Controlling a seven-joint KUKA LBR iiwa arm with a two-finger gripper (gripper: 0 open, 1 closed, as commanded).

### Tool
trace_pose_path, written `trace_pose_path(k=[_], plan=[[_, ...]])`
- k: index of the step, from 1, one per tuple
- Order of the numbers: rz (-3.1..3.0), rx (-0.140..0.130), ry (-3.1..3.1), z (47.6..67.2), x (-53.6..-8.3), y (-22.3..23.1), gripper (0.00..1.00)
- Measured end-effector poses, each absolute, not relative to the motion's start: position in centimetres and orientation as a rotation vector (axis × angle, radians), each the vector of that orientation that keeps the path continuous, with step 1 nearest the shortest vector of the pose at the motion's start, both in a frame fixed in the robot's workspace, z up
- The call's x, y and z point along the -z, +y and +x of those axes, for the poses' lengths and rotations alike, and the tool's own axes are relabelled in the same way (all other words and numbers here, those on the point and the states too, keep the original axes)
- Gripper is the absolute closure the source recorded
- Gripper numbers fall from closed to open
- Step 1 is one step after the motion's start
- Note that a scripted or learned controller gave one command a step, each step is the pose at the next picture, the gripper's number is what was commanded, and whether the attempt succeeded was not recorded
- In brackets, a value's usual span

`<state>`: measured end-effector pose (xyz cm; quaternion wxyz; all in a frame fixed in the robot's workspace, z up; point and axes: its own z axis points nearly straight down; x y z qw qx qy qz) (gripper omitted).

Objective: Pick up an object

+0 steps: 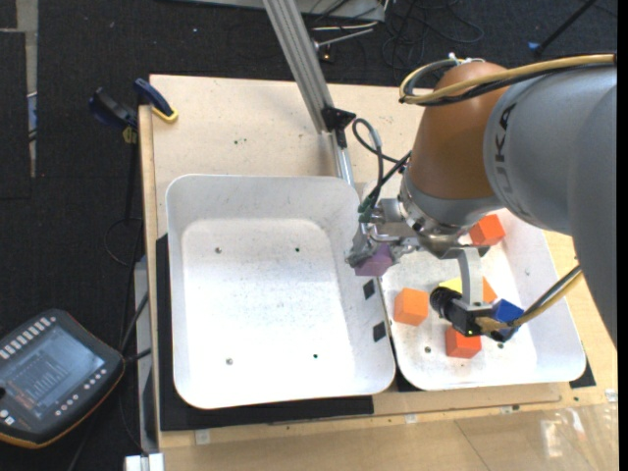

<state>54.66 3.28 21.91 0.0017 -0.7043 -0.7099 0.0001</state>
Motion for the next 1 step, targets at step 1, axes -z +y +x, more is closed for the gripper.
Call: trace_pose_path(k=[1], plan=[[-2.211,0.002,-2.231,53.11,-23.47,8.14,1.00]])
